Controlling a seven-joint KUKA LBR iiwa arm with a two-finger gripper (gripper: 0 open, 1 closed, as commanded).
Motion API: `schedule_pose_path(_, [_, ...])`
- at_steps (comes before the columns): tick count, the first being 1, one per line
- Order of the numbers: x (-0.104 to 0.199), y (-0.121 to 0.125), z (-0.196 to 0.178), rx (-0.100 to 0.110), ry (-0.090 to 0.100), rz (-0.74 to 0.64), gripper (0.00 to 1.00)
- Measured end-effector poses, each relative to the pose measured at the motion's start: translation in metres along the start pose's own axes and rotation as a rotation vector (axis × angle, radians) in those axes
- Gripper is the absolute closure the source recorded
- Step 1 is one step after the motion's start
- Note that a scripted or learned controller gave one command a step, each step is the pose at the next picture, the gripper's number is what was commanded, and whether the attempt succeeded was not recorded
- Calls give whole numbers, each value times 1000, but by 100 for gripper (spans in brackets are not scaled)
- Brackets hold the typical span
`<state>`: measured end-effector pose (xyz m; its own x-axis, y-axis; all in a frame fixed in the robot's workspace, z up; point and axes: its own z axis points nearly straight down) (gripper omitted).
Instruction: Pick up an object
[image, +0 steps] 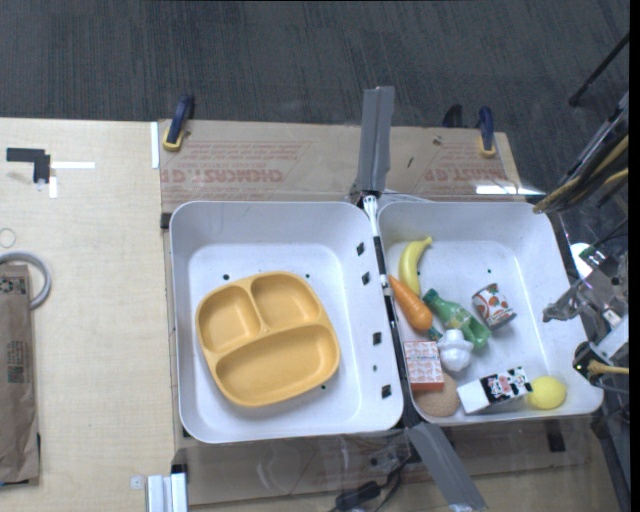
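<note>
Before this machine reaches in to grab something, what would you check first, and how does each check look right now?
1. Objects present in the right bin: ok; banana, carrot, lemon and small can lie there.
2. Easy target apart from the others: ok; the lemon sits in the near right corner.
3. Crowding: not ok; the carrot touches a green toy.
4. Tool position: not ok; at the bin's right edge, not above any object.
5. Tool open: cannot tell.

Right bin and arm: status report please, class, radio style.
Gripper at right bin's right rim, nothing seen in it. Banana, carrot, can, lemon lie untouched. Yellow plate alone in left bin. Nothing blocking the toys.
</note>
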<state>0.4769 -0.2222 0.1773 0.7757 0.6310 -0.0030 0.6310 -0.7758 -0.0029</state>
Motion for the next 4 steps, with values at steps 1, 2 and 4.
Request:
schedule_pose_path(1, [41,-8,86,-1,1,-407,0])
schedule_pose_path(2, [52,-8,86,-2,1,-456,0])
schedule_pose_path(4, [106,39,86,-2,0,-312,100])
